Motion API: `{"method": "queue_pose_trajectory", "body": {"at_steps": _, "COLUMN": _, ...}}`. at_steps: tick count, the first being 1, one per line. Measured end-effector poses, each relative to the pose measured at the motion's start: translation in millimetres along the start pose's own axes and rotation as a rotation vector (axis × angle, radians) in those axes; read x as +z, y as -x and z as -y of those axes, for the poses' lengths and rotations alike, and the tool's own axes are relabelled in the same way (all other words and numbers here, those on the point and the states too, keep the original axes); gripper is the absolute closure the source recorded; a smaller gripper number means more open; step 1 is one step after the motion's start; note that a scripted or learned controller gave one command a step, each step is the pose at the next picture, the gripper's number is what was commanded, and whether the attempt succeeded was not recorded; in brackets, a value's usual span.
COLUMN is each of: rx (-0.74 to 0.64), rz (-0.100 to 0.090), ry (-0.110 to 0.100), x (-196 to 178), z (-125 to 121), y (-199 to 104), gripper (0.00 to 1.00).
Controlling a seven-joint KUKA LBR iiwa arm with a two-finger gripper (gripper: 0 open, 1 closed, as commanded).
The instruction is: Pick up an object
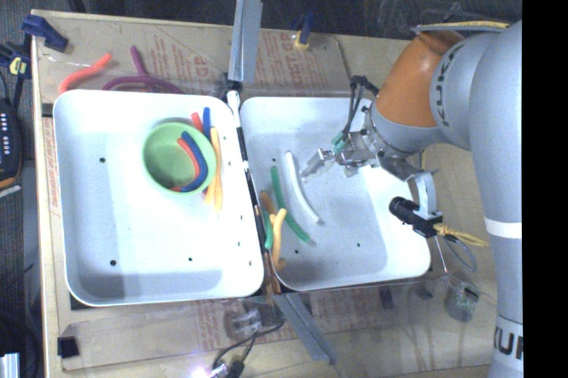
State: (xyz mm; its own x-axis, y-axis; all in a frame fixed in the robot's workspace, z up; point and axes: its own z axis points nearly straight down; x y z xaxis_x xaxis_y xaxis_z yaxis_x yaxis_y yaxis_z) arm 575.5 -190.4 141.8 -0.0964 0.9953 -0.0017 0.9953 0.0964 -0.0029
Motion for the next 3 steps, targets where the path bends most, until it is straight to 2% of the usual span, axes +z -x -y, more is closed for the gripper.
{"method": "queue_pose_trajectory", "body": {"at_steps": 1, "rx": -0.085, "rz": -0.003, "ry": 0.0, "x": 50.5, "z": 17.1, "y": -12.6, "gripper": 0.0}}
{"method": "queue_pose_trajectory", "body": {"at_steps": 2, "rx": -0.091, "rz": -0.001, "ry": -0.002, "x": 40.2, "z": 17.0, "y": -12.2, "gripper": 1.0}}
{"method": "queue_pose_trajectory", "body": {"at_steps": 3, "rx": -0.092, "rz": 0.0, "ry": -0.003, "x": 40.2, "z": 17.1, "y": -12.0, "gripper": 0.0}}
